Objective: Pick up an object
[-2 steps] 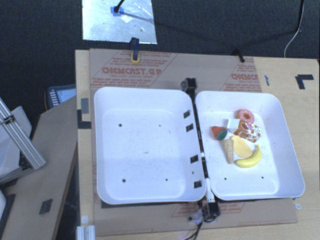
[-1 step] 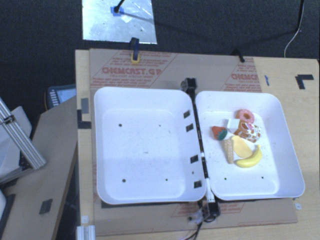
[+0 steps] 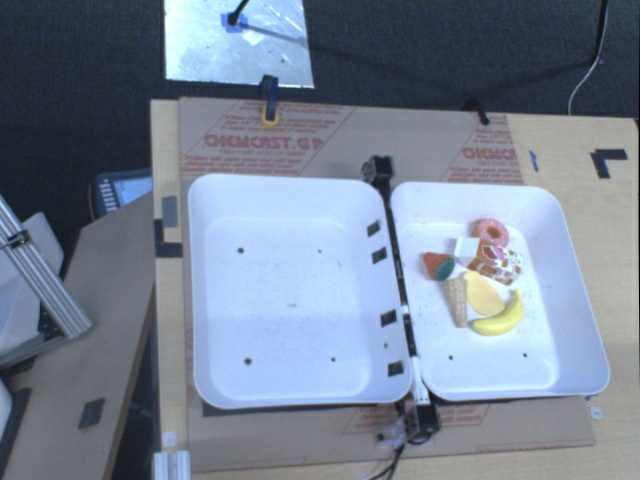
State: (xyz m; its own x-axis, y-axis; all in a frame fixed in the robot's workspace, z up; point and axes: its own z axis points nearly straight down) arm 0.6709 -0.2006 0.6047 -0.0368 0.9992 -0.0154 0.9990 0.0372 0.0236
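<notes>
Sitting clustered in the right bin — banana, donut, strawberry, cone — touching; tool's state: cannot tell.

Dark carpeted floor, shiny metal sheet lying on it with a blue-taped black cable, pale wooden worktop under printed cardboard, aluminium rail at left, smaller tan table beside it

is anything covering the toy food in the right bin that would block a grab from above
Nothing visible lies over it. The banana, doughnut and the other pieces sit packed together, uncovered, in the right bin.
</notes>
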